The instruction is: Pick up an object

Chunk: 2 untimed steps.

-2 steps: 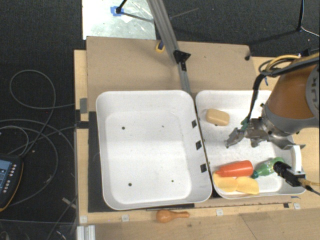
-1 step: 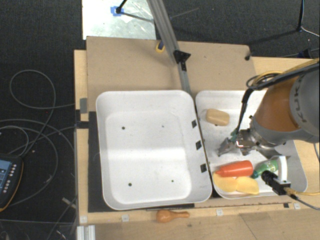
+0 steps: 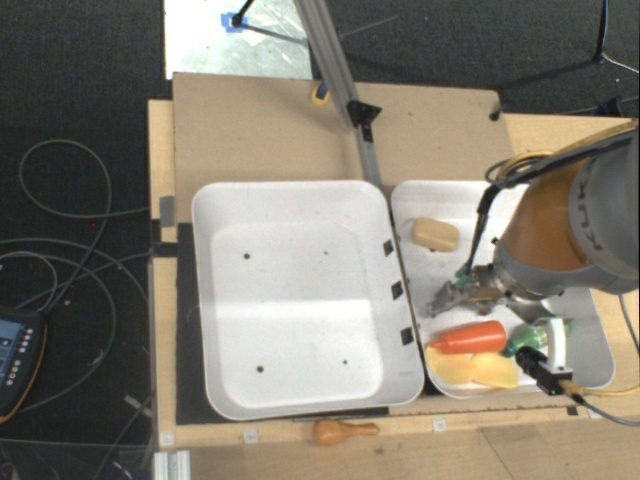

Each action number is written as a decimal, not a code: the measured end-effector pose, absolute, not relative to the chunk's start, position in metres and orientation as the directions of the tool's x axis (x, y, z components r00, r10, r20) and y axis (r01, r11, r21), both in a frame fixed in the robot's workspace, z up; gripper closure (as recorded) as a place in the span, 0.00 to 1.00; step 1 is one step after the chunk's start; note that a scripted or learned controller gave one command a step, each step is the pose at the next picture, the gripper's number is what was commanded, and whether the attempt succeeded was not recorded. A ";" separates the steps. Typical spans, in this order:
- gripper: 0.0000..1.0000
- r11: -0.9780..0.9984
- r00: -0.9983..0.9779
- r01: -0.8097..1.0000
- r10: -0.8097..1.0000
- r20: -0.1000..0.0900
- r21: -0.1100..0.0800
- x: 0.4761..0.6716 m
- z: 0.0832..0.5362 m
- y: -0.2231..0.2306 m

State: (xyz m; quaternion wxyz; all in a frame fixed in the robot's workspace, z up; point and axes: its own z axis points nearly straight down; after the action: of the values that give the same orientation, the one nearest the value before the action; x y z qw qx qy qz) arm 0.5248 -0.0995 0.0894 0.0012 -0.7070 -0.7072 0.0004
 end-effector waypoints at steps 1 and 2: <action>1.00 0.000 0.000 1.000 1.000 0.000 0.002 0.526 0.101 -0.100; 1.00 0.005 -0.005 1.000 1.000 0.000 0.005 0.519 0.157 -0.095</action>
State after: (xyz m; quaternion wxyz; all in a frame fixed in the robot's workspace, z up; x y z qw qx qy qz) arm 0.5187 -0.0953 0.1570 -0.0021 -0.7055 -0.7087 -0.0018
